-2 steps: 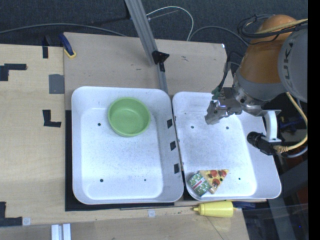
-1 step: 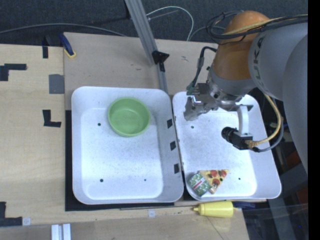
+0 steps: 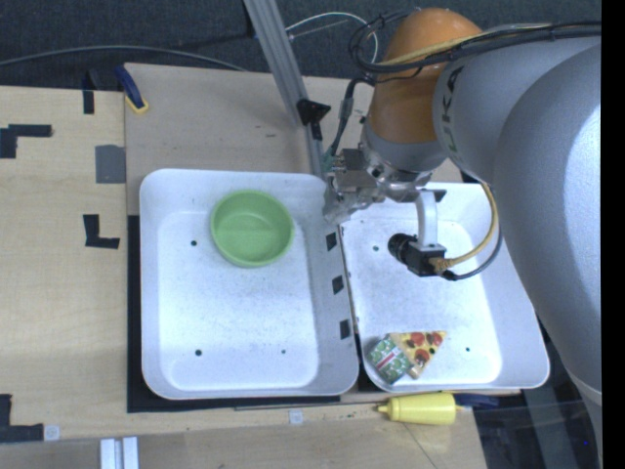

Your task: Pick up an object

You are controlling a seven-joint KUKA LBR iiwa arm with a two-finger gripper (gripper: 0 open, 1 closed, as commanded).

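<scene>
A light green bowl (image 3: 253, 228) sits upright in the back half of the left bin (image 3: 166, 360). A small flat packet (image 3: 403, 352) with green, red and yellow print lies in the front left corner of the right bin (image 3: 488, 350). My gripper (image 3: 339, 201) hangs over the back end of the ridge where the two bins meet, to the right of the bowl and well behind the packet. Nothing shows in its grasp. The big grey arm and its orange band (image 3: 420, 76) cover the back right of the right bin.
A yellow bottle (image 3: 423, 408) lies on its side on the bench just outside the front rim of the right bin. A slanted metal pole (image 3: 278, 57) rises behind the bins. A black cable fitting (image 3: 415, 254) hangs from the wrist over the right bin.
</scene>
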